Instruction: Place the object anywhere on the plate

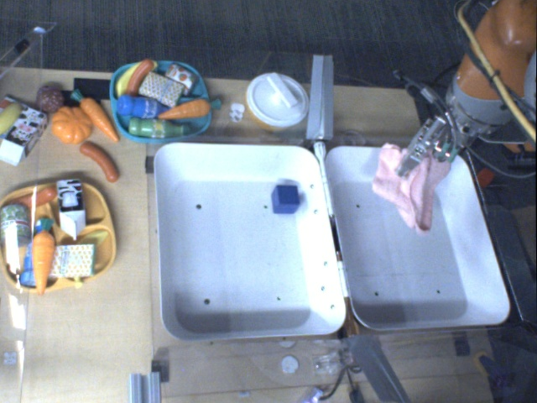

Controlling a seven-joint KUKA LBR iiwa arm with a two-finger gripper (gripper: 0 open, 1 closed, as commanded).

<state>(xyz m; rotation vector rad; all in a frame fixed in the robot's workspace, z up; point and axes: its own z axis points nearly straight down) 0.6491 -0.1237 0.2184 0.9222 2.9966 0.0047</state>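
Observation:
A pink cloth (403, 190) hangs in folds over the upper part of the right bin (470, 300). My gripper (422, 155) comes in from the upper right and is shut on the cloth's top, which is bunched between the fingers. A small blue cube (286, 197) rests on the floor of the left bin (218, 284), near its upper right corner. A blue plate (122, 128) stands behind the left bin and a yellow plate (104, 198) lies at the far left, both loaded with toy food.
A white lidded bowl (278, 99) stands behind the bins beside a grey post (318, 99). Loose toy food, a pumpkin (70, 125), a carrot (103, 118) and a sausage (100, 160), lies on the wooden bench at the left.

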